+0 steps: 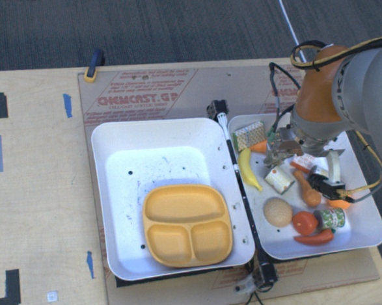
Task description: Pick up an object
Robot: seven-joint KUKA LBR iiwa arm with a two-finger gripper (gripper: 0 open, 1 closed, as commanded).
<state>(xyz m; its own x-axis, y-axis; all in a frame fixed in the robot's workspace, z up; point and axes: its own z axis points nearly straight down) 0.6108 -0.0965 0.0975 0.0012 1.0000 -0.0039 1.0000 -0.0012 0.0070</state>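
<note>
Yellow plastic first: one toy banana (247, 171) lies along the left wall of the right bin (372, 230), just beside the divide between the two bins. Next to it, toward the bin's middle, sits one white-and-tan cylinder (279, 179), tilted, and the gripper (283, 150) hangs right above that piece, close to it. Whether the tool is wide, narrow or holding anything, I cannot tell; the wrist and its cables cover it.

Counting on in the right bin: one silvery grater-like block (249, 136) at the far left corner, one beige egg-shaped piece (278, 211) near the middle, one red tomato (305, 222) just beside it, one red pepper (314, 239) at the near edge, one small green-labelled can (332, 219) touching the tomato's right side, and one orange carrot (306, 187) slanting between cylinder and can. Small pieces under the arm (344, 99) are too hidden to count.

Over in the left bin (108, 187): one yellow tray (187, 224) with three compartments, set toward the near right corner.
</note>
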